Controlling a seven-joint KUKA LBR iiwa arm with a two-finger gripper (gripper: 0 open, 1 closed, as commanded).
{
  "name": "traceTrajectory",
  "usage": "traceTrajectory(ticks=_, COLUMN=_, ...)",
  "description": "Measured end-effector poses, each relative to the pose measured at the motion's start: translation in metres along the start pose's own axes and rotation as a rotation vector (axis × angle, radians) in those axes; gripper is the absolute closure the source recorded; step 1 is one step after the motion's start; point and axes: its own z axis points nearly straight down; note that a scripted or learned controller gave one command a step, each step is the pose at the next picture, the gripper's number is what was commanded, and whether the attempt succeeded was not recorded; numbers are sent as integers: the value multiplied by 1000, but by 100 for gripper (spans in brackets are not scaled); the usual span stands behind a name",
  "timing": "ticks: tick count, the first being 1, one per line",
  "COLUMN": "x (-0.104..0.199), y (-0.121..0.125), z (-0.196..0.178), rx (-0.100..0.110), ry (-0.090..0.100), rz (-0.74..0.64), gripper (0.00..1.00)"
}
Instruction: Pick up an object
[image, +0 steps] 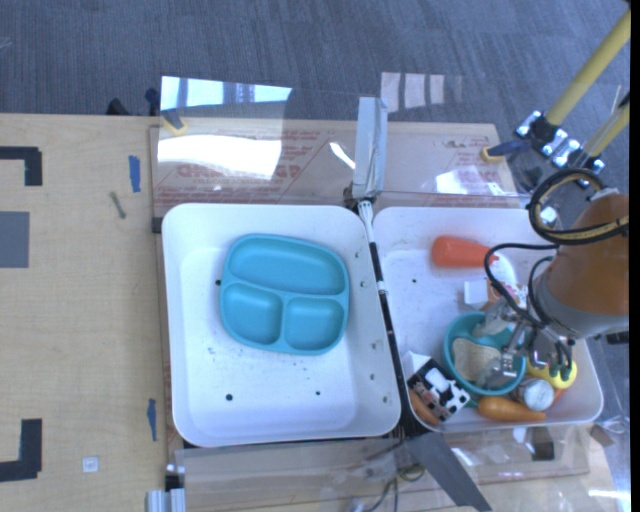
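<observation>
Gripper (510, 350) is down in the right bin (410, 262), over the teal bowl (478, 362); jaw state can't be told, metal parts and cables blur together there. No object seen between fingers.

Pickable clutter is crowded around it: teal bowl directly under/left of the gripper, yellow piece (563, 374) just right, white round piece (538, 395) and orange carrot-like item (505, 408) right below, against the bowl. Black-and-white toy (438, 388) sits at the bowl's lower left by the bin corner. Orange-red oblong (461, 251) lies apart, upper part of bin. Small white item (503, 272) near the cable.

Left bin (190, 330) holds a blue divided plate (284, 293), well apart from the gripper.
</observation>
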Motion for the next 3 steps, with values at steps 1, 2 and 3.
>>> traceTrajectory(ticks=1, x=-56, y=63, z=2, rx=2, ry=-5, rz=55, gripper=0)
traceTrajectory(ticks=2, x=-116, y=84, z=2, rx=20, ry=78, rz=187, gripper=0)
traceTrajectory(ticks=3, x=-84, y=59, z=3, rx=4, ry=4, rz=214, gripper=0)
